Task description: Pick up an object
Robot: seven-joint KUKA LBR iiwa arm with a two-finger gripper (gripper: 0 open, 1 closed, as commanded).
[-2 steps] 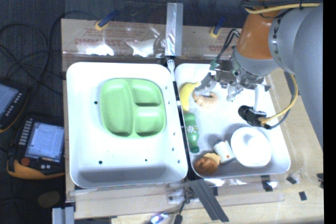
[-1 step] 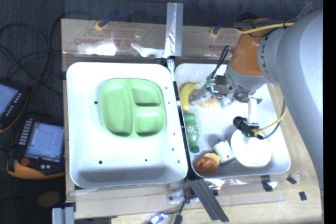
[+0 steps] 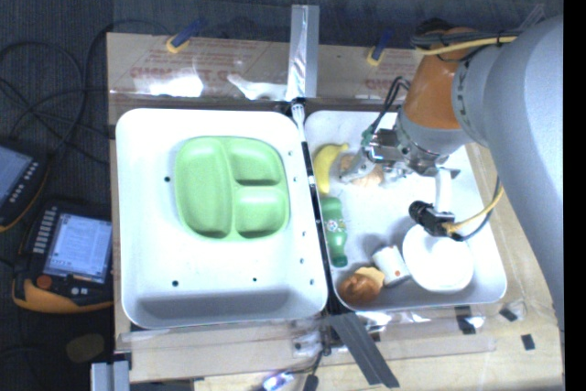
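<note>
The grey arm [image 3: 517, 96] reaches in from the right and bends down over the right bin [image 3: 485, 197], its orange band [image 3: 430, 101] sitting just above the wrist. The hand [image 3: 377, 162] hangs low in the upper middle of that bin, right over a pale tan object [image 3: 359, 171] that lies just beside the banana [image 3: 326, 165]. I cannot tell from this slant whether the hand is open or closed, since the wrist body and cables cover it, and no object can be seen gripped. The tan object is partly hidden under the hand, so its shape and kind are hard to make out. The banana lies against the bin's left wall, with a green bottle [image 3: 334, 229] below it along the same wall. Near the bin's front edge sit a brown round item [image 3: 362, 285], a small white cup [image 3: 391, 263] with a red mark, and a white bowl [image 3: 439, 261]. A yellow cable [image 3: 481, 211] loops from the arm over the bowl's rim. The left bin [image 3: 146, 270] holds a green divided tray [image 3: 231, 186], lying flat. The arm's upper part is cut off at the right edge. The table [image 3: 165, 69] shows behind both bins.
</note>
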